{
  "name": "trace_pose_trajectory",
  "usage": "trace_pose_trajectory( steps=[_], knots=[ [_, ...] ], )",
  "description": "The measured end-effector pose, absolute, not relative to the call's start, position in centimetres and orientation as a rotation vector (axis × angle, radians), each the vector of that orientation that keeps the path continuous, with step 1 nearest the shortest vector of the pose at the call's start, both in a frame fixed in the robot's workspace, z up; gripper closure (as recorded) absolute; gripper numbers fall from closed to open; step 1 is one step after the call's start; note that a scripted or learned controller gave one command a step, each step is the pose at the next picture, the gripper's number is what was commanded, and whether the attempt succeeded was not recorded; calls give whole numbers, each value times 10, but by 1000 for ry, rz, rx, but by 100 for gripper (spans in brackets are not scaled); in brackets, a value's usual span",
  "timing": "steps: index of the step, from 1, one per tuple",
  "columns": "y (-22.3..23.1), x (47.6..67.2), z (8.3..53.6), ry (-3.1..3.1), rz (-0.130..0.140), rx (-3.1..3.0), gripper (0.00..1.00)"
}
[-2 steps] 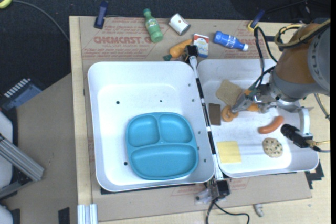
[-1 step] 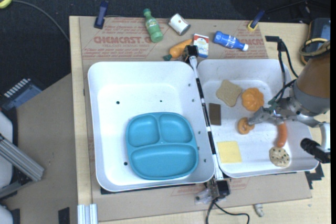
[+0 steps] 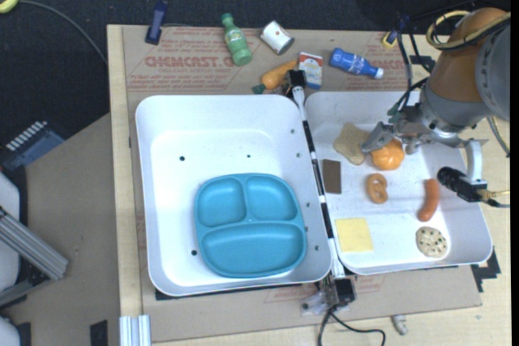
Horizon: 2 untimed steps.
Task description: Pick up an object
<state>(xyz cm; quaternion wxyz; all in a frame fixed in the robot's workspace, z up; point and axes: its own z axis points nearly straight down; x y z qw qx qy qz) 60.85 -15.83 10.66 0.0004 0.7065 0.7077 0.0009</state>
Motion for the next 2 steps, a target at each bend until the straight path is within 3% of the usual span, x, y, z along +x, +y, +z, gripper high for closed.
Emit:
trace_pose_trajectory(
  steps=[1,2],
  knots=[
    [-161,613,124,2212,13,2205,100],
    [-65,593,185,2224,5,2217,100]
  ],
)
